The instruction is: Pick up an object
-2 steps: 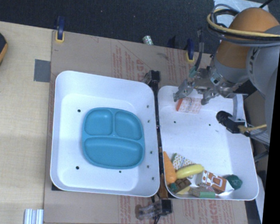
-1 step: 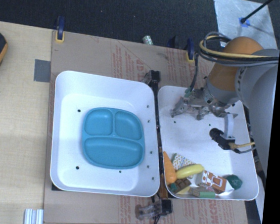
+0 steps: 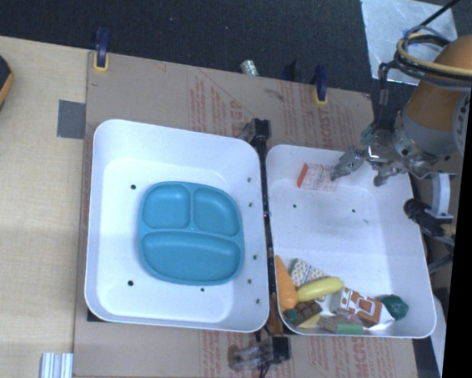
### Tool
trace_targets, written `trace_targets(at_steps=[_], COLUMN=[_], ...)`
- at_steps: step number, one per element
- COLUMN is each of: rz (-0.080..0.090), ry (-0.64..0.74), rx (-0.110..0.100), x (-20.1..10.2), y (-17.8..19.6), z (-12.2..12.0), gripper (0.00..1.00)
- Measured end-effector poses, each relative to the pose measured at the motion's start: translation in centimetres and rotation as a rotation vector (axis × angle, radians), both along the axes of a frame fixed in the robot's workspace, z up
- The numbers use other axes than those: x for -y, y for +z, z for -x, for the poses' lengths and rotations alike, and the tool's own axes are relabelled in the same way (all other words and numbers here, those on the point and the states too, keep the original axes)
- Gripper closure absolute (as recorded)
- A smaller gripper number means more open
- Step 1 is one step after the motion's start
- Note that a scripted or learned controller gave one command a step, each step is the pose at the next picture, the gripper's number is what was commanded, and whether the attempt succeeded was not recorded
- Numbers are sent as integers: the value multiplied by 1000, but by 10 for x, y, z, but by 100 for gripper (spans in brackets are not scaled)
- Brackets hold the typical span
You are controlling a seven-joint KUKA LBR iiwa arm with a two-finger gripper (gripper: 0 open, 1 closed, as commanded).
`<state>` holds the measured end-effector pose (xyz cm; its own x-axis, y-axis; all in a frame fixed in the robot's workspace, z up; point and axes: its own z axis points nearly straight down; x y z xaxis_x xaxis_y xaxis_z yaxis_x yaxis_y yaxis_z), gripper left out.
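I see the end effector [image 3: 364,166] with fingers apart and empty over the right shallow white bin's [image 3: 356,239] far rim, just beside the small red-and-white flat packet [image 3: 314,176], likely my pick since the toy pile sits crowded in the near corner.

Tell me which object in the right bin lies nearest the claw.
The small orange-and-white packet, alone at the bin's far end beside the claw; the others are piled at the near end.
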<state>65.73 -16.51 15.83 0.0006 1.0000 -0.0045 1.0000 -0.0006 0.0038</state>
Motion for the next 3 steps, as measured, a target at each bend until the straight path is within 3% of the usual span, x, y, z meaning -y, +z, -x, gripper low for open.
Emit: trace_targets(at_steps=[1,2,3], rz=[-3,-5,-6], ry=[4,8,9], rx=[-7,-8,-9], x=[-2,-50,-97], y=[7,35,63], z=[1,12,42], gripper=[100,100,100])
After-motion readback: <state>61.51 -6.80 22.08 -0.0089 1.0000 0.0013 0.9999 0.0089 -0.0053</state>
